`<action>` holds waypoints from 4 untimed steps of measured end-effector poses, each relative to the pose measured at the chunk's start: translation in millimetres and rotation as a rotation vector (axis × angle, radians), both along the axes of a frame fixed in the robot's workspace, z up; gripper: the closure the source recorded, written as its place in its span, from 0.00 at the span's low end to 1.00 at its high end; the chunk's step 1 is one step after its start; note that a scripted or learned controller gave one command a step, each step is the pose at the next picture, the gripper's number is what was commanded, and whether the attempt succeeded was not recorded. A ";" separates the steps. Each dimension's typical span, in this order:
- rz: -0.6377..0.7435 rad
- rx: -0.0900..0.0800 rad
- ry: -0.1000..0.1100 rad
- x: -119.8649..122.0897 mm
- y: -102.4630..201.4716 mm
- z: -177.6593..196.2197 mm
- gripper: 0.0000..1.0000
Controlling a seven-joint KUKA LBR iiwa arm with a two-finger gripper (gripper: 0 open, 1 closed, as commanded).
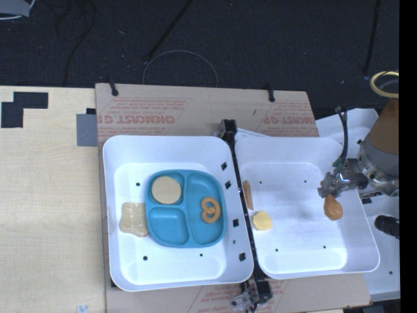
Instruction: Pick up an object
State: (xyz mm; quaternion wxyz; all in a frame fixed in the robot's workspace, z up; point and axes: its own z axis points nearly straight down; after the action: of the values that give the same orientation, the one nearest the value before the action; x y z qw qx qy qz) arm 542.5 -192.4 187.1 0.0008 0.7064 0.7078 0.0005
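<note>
Seemingly, the gripper (333, 194) pinches a small brown object (333, 208) over the right bin (365, 266).

We find the widest free room across the middle floor of the right bin (306, 256), where only a yellow round piece (262, 221) and a thin brown stick (247, 194) crowd the left wall, while the gripper (331, 189) and a brown lump (333, 208) just below it block the right side. In the left bin (130, 272), the blue 3-part tray (176, 230) fills the centre, carrying a tan disc (165, 190) and a pretzel (210, 210). A pale slice (133, 218) touching its left edge narrows that side; we see bare strips along the near and far walls.
</note>
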 end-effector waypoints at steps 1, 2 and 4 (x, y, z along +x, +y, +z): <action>0.000 -0.001 -0.003 -0.1 -3.4 63.5 1.00; 0.004 0.003 0.003 6.1 54.0 69.3 1.00; 0.003 0.003 0.005 19.9 163.7 51.8 1.00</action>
State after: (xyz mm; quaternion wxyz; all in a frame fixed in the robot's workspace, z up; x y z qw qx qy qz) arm 562.4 -28.8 238.8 -0.0019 0.7053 0.7089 -0.0003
